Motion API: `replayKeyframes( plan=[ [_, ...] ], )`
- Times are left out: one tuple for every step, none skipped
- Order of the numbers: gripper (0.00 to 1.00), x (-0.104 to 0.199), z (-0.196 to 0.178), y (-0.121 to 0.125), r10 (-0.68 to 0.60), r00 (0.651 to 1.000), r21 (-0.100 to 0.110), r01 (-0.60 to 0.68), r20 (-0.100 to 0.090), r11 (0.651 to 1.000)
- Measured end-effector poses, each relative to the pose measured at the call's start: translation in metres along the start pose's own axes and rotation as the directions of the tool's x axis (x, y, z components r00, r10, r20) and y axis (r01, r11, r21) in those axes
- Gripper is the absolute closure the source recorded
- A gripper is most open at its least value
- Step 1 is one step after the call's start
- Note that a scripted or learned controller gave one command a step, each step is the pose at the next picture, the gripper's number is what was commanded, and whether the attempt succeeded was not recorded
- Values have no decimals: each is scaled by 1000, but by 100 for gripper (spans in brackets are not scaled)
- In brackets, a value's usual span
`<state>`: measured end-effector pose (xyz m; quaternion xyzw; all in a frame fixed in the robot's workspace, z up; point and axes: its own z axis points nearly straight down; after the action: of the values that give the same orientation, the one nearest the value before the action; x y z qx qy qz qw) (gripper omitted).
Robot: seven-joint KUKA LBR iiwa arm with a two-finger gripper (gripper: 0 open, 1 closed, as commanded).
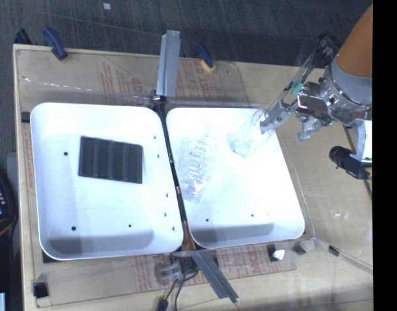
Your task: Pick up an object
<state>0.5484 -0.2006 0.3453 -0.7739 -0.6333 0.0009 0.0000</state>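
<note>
A dark ridged rectangular pad (111, 159) lies flat in the left bin (49, 232). In the right bin (276, 219) a clear, crinkled plastic piece (197, 162) rests near the left wall. A small clear cup-like object (241, 145) sits toward the back right of that bin. My gripper (271, 118) hangs over the right bin's back right corner, just up and right of the clear cup. The transparent plastic blurs where the gripper's tip ends, and I cannot tell whether they touch.
A grey metal bar (168, 63) rises behind the seam between the bins. Blue clamps (54, 44) (205, 56) grip the bench's back edge. A metal bracket (211, 278) and cables lie at the front. Bare bench spreads to the right of the bins.
</note>
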Motion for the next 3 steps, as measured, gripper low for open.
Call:
replayKeyframes(
  plan=[
    [0,-4,-3,-7,-12,1000,2,12,-1,1000],
    [100,-3,-12,-6,-19,1000,3,19,-1,1000],
    [100,47,-23,-4,255,967,-2,-255,0,967]
  ],
)
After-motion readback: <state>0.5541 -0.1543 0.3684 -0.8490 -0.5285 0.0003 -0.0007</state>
